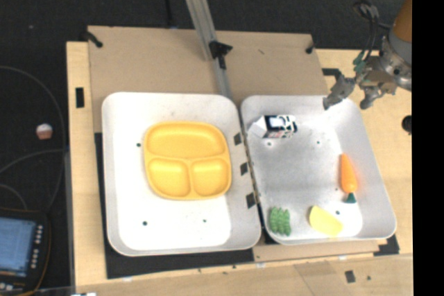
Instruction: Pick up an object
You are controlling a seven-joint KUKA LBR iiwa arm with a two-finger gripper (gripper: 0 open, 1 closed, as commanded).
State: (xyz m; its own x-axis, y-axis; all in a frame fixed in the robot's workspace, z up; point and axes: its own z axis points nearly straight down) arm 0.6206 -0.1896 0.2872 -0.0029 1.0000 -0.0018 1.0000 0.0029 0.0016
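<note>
Green toy [279, 220], lemon [325, 221], carrot [347, 174] lie well below the open, empty gripper [351, 96].

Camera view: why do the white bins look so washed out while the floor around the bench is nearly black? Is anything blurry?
Camera view: light from above glares off the right bin, fading its surface; the dark floor is underexposed; the gripper looks soft; the yellow tray and carrot stay fairly sharp, with faint shadows.

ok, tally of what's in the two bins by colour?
Yellow: 2, the divided tray in the left bin and a small yellow piece in the right bin
Orange: 1, carrot
Green: 1, small green piece
Black and white: 1, small item
Total: 5
</note>
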